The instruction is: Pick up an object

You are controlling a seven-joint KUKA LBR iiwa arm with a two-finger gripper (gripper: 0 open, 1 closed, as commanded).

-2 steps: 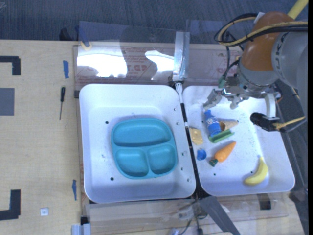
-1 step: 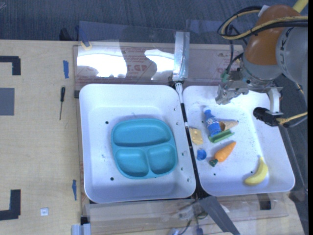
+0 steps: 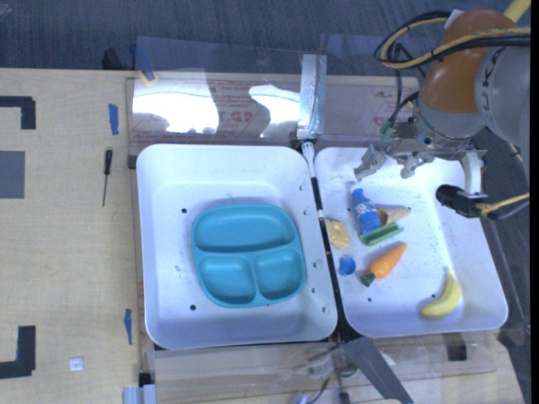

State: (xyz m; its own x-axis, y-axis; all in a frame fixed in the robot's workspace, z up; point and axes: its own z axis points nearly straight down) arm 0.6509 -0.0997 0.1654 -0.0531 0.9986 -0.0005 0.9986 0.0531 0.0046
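In the camera view, the gripper (image 3: 389, 165) hung over the far part of the right bin (image 3: 480, 263), and its two fingers (image 3: 367, 163) were spread apart with nothing between them. The grey arm (image 3: 472, 82) with the orange band came in from the right, above the gripper. Just below the gripper, nearer to the camera, lay a blue bottle (image 3: 365, 211), not touching the fingers. Beside this bottle were a green piece (image 3: 381, 234) and a small cone-shaped toy (image 3: 394, 215). Further below the gripper lay a carrot (image 3: 386, 262), a small blue cap (image 3: 347, 266) and a yellow piece (image 3: 338, 235) near the bin's left wall. A banana (image 3: 445, 298) was well apart from the gripper, in the near right corner. To the left of the gripper, the left bin (image 3: 160, 251) held a teal divided plate (image 3: 247, 253)
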